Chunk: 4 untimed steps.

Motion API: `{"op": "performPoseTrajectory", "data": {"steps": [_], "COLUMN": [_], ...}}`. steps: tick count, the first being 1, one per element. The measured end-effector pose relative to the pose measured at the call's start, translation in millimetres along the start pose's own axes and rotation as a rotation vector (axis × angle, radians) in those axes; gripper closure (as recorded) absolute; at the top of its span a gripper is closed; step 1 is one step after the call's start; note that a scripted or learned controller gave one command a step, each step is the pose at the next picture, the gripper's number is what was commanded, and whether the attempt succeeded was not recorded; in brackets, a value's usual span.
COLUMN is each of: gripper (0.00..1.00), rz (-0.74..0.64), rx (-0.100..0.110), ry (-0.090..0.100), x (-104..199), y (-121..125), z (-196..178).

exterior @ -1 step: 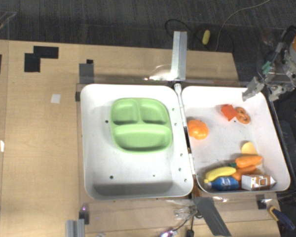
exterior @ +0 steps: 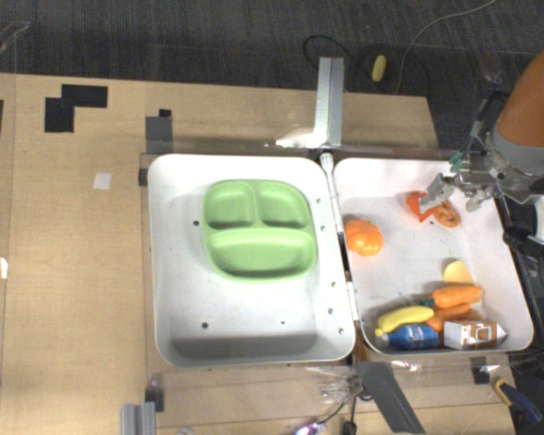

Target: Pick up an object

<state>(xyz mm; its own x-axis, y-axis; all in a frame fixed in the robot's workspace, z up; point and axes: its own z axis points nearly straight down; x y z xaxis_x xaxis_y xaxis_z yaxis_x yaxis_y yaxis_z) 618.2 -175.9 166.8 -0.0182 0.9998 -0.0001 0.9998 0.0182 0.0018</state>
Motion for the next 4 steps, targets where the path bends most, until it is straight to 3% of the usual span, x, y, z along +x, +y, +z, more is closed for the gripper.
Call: {"op": "performPoseTrajectory", "data": {"steps": [1,2,3,4], "gripper": [0.0,0.0,0.0,0.0], "rz": [0.019,0.278,0.352,0.285], "rx": [-0.014,-0.005,0.001,-0.006], "ry": [-0.004,0.0,0.004,0.0], "x": [-8.9,19.3,-20.3,-18.4], "y": [33.9,27.1,52.5,5.5], "z": [75.9,58.9,77.7,78.9]}}
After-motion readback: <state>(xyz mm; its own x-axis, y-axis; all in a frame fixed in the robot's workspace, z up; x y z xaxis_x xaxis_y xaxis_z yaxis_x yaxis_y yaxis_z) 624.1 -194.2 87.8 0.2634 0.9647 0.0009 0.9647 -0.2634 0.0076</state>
